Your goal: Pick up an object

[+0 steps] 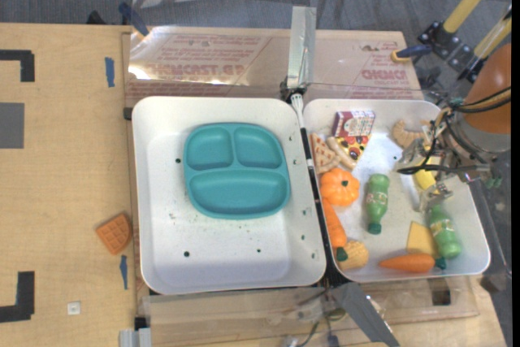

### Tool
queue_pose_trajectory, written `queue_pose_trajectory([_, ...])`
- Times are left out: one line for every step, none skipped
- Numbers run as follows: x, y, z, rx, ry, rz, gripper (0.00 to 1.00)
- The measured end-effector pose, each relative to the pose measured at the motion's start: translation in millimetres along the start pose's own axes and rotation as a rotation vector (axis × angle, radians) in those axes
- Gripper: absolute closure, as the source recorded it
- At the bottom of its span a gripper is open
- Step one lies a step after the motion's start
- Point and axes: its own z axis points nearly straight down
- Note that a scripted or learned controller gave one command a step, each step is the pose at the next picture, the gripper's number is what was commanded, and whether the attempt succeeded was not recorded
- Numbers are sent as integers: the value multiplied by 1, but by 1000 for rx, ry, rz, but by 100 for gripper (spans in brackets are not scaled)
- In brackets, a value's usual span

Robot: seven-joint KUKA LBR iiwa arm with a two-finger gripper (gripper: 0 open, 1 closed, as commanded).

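The right bin holds several toy foods. Among them are a pink and white box, an orange pumpkin, a green bottle, a cheese wedge, a carrot, a corn cob and a second green bottle. My gripper hangs low over the bin's right side, just above a small yellow item that it partly hides. A tan cookie-like piece lies just behind and left of it.
The left bin carries a teal divided plate. A small orange waffle lies on the bench left of the bins. A clear divider stands behind them. Yellow-handled clamps sit at the far right.
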Motion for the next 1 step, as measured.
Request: queue_pose_trajectory([-30, 109, -11, -7, 7, -40, 0])
